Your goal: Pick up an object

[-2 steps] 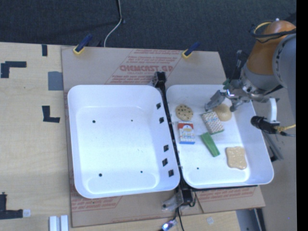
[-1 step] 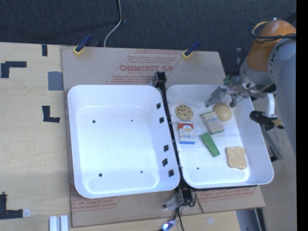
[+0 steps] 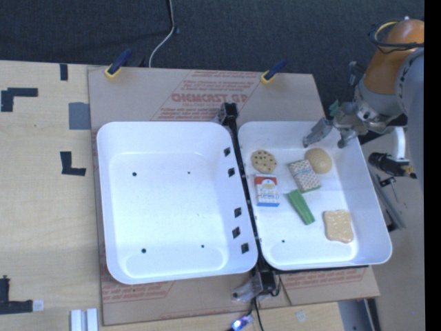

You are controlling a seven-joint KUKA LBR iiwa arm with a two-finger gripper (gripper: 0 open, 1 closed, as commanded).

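The right bin [image 3: 365, 185] holds several small items: a round cookie [image 3: 263, 161], a red and white box [image 3: 267, 190], a patterned packet [image 3: 304, 175], a tan bun [image 3: 318, 160], a green bar [image 3: 300, 207] and a pale toast slice [image 3: 338, 225]. My gripper [image 3: 329, 136] hangs over the bin's far right edge, just above and behind the bun. Its two grey fingers [image 3: 315, 133] stand apart with nothing between them.
The left bin [image 3: 110, 185] lies beside the right one, with a black clip strip [image 3: 238, 185] along the shared wall. Both rest on a cardboard sheet [image 3: 200, 95] held by two blue and yellow clamps [image 3: 118, 62]. A cable [image 3: 165, 33] runs off the back.
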